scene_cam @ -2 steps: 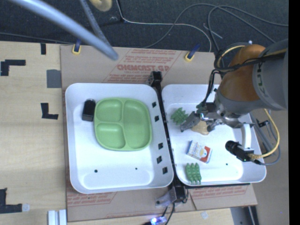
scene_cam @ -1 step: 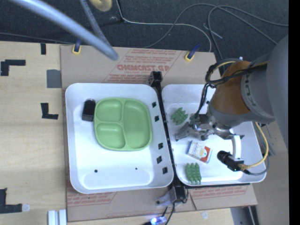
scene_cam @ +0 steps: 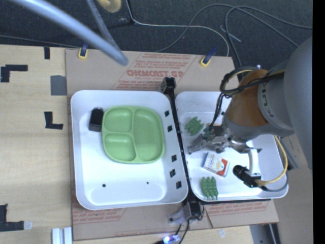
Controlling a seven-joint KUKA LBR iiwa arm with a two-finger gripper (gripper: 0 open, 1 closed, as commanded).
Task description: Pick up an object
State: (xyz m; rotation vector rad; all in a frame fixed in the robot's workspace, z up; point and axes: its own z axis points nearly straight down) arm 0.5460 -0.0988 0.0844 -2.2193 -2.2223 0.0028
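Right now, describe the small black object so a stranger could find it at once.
Start at the left bin, which holds a green divided plate. The black block lies touching the plate's upper-left edge. It is the bin's one dark, boxy item.

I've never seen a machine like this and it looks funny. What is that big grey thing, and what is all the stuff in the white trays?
The grey and orange thing is a robot arm, seen by a camera looking down from above. It reaches in from the right. Its end effector, the grabbing part, is low in the right bin, near a green toy piece, a small white and red packet and another green piece. I can't tell whether it holds anything. The left bin holds a green divided plate and a small black block.
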